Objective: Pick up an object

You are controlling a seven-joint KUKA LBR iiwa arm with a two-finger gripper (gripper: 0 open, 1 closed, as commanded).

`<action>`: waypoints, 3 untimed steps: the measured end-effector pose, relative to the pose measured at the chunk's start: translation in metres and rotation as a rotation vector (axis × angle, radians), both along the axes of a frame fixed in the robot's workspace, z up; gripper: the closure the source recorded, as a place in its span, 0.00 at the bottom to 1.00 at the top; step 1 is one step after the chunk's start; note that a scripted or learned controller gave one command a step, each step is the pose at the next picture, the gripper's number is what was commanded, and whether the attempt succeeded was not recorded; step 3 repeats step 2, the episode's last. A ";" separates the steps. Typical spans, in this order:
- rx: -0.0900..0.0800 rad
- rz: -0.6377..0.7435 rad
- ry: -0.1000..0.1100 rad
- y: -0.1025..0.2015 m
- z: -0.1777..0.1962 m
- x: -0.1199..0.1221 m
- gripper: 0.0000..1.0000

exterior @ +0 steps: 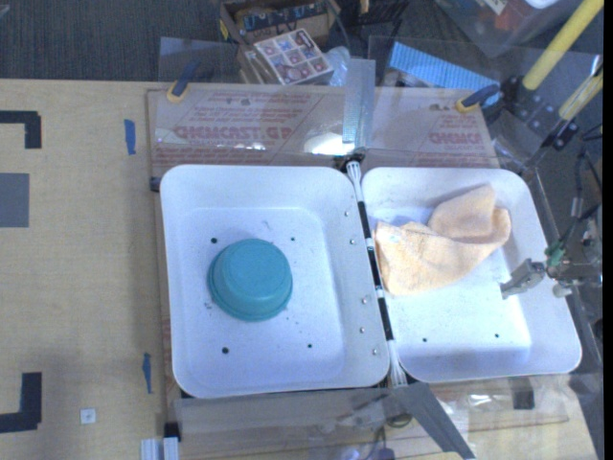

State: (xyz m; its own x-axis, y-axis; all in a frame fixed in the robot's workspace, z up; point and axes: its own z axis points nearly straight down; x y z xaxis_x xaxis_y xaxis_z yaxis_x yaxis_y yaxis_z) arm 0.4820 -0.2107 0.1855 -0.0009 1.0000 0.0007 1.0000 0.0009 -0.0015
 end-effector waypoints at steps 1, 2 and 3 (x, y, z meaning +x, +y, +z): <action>-0.002 -0.092 -0.003 -0.013 -0.020 0.077 0.00; 0.000 0.234 -0.001 0.011 0.030 0.028 0.00; 0.000 0.234 -0.001 0.011 0.030 0.028 0.00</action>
